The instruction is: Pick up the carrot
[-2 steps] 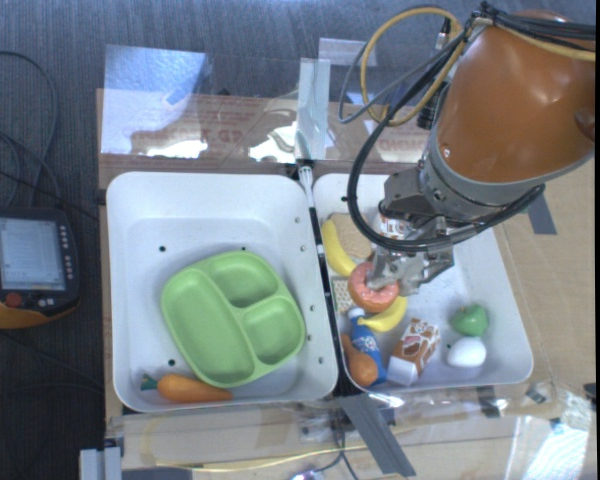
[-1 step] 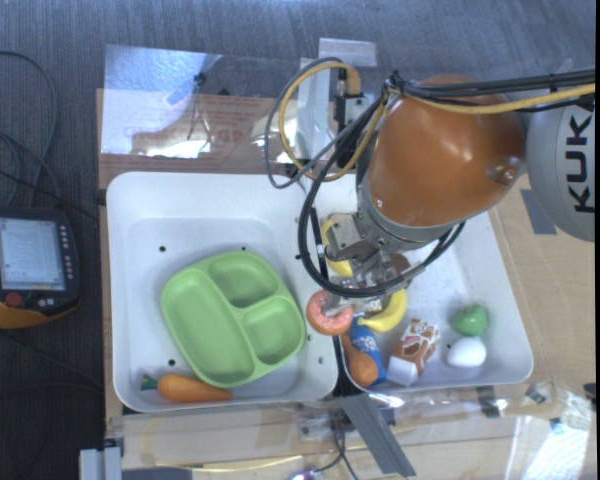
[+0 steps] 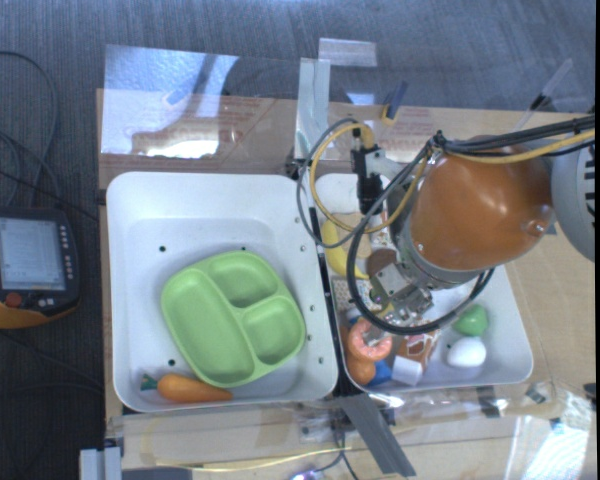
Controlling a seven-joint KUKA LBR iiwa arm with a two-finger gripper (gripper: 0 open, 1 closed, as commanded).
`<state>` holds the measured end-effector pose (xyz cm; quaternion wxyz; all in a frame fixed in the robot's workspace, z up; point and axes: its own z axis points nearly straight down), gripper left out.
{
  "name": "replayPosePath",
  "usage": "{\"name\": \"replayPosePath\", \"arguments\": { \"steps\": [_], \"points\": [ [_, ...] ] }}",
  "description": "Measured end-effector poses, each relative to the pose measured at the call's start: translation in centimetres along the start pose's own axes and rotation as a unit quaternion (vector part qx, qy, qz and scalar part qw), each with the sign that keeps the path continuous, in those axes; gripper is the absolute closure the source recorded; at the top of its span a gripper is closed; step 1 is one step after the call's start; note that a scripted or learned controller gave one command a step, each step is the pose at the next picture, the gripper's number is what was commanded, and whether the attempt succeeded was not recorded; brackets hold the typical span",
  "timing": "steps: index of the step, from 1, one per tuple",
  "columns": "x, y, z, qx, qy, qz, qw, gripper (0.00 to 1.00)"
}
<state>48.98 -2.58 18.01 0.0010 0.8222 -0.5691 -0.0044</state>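
Note:
The carrot (image 3: 187, 389), orange with a small green stem end, lies along the front wall of the left bin (image 3: 130, 228), just in front of the green divided plate (image 3: 233, 316). The arm's orange band and wrist hang over the right bin (image 3: 515, 353). Its gripper (image 3: 398, 303) points down among the objects there, far to the right of the carrot. The wrist and cables hide the fingertips.
The right bin holds a pink-orange ring-shaped toy (image 3: 367, 342), a white egg shape (image 3: 467, 353), a green piece (image 3: 471, 321), a blue piece (image 3: 382, 373), a white cube (image 3: 407, 370) and something yellow (image 3: 336, 233). A teach pendant (image 3: 25, 265) lies left of the bench.

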Motion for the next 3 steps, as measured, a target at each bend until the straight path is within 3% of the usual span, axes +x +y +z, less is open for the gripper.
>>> {"name": "replayPosePath", "arguments": {
  "steps": [1,2,3],
  "points": [
    [0.3,0.6,-12.5,0.006,0.003,-0.057,0.9984,1.0],
    [4.8,-3.1,-28.4,0.006,0.001,0.004,1.0,1.0],
    [-1.5,-5.7,-20.0,0.001,-0.002,-0.059,0.9983,1.0]
  ]
}}
